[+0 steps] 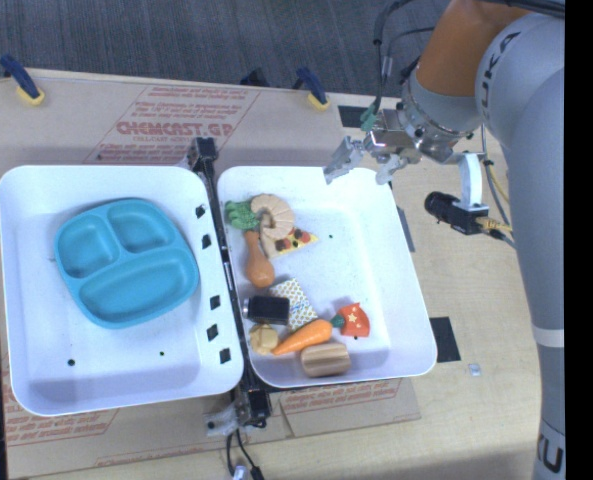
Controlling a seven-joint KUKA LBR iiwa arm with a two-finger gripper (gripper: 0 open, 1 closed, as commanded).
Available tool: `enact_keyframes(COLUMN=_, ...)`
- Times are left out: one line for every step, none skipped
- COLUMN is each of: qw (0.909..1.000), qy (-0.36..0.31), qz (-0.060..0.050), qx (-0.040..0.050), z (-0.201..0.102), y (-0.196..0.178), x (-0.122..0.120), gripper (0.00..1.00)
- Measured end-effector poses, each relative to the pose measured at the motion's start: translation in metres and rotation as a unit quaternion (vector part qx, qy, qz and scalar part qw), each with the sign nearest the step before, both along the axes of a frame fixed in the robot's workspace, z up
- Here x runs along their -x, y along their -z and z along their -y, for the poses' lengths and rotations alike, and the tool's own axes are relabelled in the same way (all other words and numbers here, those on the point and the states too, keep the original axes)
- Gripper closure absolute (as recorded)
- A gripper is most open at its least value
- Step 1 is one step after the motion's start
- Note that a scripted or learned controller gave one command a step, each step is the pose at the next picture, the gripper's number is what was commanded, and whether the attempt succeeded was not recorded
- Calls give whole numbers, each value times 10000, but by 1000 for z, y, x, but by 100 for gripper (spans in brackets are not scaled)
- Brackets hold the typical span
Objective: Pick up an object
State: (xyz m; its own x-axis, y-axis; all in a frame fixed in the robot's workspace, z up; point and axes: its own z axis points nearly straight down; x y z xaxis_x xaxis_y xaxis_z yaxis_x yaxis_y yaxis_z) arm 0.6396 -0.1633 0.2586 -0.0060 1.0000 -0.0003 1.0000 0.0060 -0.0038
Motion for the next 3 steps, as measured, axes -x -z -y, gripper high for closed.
enact_keyframes(qw=9951, qy=-986, qz=-2, qx=-10, z=-37, y=168, x=-16, gripper=0)
enact_keyframes(qw=9990, qy=440, qz=-10, qx=-5, z=-62, y=167, x=34, gripper=0)
enact_keyframes(qw=9964, qy=-849, qz=13, qx=2, z=-71, y=167, x=67, gripper=0)
